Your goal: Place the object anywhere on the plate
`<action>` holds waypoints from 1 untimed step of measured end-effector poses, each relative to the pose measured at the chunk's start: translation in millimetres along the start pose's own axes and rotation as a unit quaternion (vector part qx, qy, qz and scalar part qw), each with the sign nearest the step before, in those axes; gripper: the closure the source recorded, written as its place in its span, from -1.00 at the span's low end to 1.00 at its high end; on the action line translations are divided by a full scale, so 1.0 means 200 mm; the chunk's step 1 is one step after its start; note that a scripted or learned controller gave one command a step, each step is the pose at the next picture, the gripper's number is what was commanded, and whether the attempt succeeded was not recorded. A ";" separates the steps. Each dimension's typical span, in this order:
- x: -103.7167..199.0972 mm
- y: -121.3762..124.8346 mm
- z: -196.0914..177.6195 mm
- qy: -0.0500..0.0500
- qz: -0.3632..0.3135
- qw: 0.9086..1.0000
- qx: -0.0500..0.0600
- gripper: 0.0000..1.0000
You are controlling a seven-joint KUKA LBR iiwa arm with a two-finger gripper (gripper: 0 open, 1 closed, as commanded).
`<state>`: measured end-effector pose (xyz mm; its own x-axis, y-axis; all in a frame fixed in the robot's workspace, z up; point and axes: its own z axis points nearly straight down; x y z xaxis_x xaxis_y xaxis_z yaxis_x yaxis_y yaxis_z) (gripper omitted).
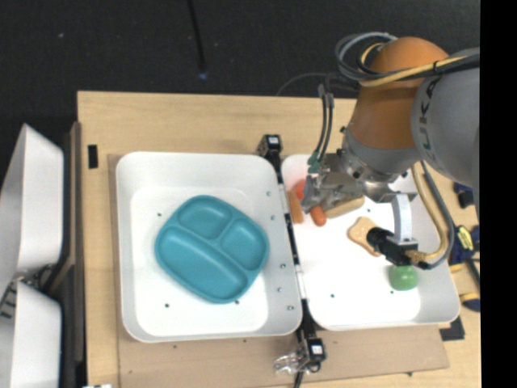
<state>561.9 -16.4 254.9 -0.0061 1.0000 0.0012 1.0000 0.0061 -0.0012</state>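
Orange-red pieces (318, 215) lay at the left edge of the right bin (355, 297), just beside the divider, and I took one of them to be the object meant for the plate, though which one I could not say. My gripper (321, 192) was low over that corner, right above or against them, with the grey arm and its orange band leaning in from the right. Whether the gripper was wide, narrow or closed on anything, I could not tell; the wrist body hid the business end, and nothing showed plainly between its tips.

The teal plate (212, 247), a divided one with three compartments, sat near the middle of the left bin (145, 314), well apart from the gripper and carrying nothing. That central spot made sense to me: a drop anywhere over it should land, so the carry across the divider need not be precise.

Elsewhere in the right bin a tan, toast-like piece (360, 234) lay beside a black part of the rig's cabling, and a green round item (403, 277) rested nearer the front right. Both were clear of the gripper.

I judged the task to be at the pickup step. Crowding against the bin wall looked like the main risk for a clean grasp.
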 end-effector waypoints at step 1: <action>0.22 0.07 0.00 0.000 -0.001 1.000 -0.001 1.00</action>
<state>576.5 28.5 255.6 -0.0076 1.0000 0.0013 1.0000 0.0076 0.0014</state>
